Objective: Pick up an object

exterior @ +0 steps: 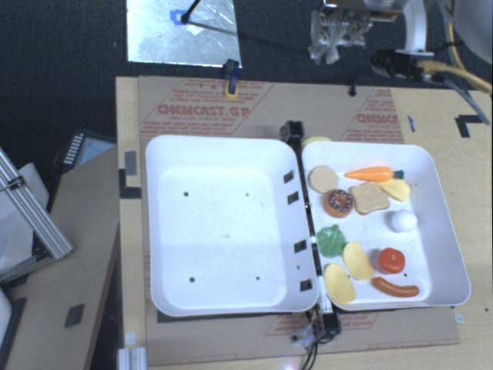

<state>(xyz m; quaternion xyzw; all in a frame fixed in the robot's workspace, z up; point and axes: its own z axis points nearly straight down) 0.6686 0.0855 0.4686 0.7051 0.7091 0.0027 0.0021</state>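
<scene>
The right white bin holds several toy foods. Among them are an orange carrot, a tan round biscuit, a chocolate donut and a bread slice. A white egg, a green leafy piece, a red tomato, a sausage and two yellow pieces lie nearer the front. My gripper hangs high at the top of the view, beyond the back of the bench and well apart from the bin.
The left white bin sits beside the right one, joined along a black-clipped divider. A shiny metal sheet lies at the back left. A blue and yellow clamp stands at the bench's back edge. Cables trail at the right.
</scene>
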